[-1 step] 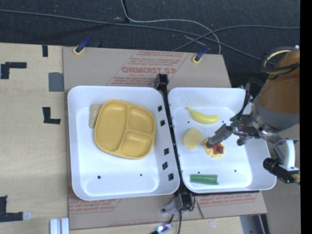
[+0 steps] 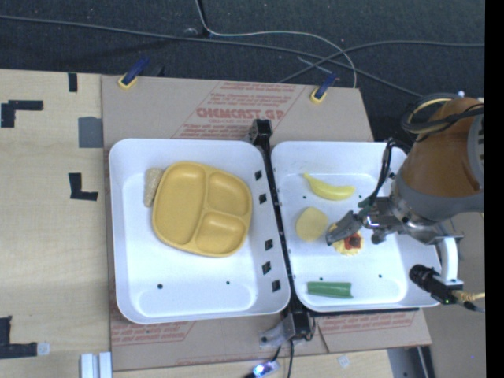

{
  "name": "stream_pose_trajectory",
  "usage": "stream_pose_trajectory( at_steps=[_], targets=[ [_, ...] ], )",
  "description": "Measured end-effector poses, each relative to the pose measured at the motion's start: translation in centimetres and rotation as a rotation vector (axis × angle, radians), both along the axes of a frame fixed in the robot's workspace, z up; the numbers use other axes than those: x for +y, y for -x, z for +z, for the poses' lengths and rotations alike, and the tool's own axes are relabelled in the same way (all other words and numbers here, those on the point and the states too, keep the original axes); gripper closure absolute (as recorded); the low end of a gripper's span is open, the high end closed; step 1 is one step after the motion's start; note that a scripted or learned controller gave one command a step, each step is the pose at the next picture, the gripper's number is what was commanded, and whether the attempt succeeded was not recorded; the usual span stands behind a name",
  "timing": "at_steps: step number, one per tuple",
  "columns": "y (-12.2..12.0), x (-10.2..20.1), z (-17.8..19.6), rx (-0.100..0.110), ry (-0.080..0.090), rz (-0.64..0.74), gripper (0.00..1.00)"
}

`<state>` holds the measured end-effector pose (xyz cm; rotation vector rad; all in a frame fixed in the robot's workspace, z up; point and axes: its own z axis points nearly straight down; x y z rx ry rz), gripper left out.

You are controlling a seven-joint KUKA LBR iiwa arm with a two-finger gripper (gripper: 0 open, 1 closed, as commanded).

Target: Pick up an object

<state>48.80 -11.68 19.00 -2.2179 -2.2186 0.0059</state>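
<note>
A small red-and-yellow object [image 2: 349,244], too small and too covered to identify by shape, lies on the floor of the right-hand shallow white bin [image 2: 394,290], near the bin's middle. The gripper [image 2: 346,228] sits directly over it, its dark fingers [image 2: 340,230] pointing toward the view's left and overlapping the object's upper edge. Whether the fingers are spread or closed, and whether they have hold of anything, cannot be told from this angle; the object appears to rest on the bin floor.

Just left of the fingers lies a rounded pale-yellow piece [image 2: 311,224], close to or touching the fingertip. Above it, toward the far side of the bin, is a curved yellow banana-shaped toy [image 2: 329,187], apart from the gripper. Near the bin's front wall lies a flat green bar-shaped object [image 2: 329,289], well clear of the others.

The grey arm with its orange band [image 2: 441,160] reaches in from the right, over the bin's right rim.

The left-hand white bin [image 2: 181,298] holds a yellow plastic plate with three compartments [image 2: 201,209], tilted slightly, and a small tan sponge-like block [image 2: 151,187] tucked against the plate's left edge. Both bins sit side by side on a brown cardboard sheet [image 2: 236,109] laid on the light wooden tabletop [image 2: 39,250].
</note>
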Motion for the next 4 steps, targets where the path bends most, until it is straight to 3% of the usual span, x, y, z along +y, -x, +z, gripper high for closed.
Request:
stream_pose_trajectory(
  at_steps=[2,3,4],
  targets=[
    [-0.1,-0.1,-10.5,-0.004,0.001,0.001,0.00],
    [-0.1,-0.1,-9.2,-0.005,0.001,0.001,1.00],
    [0.1,0.5,-3.1,-0.009,0.001,0.002,1.00]
  ],
)
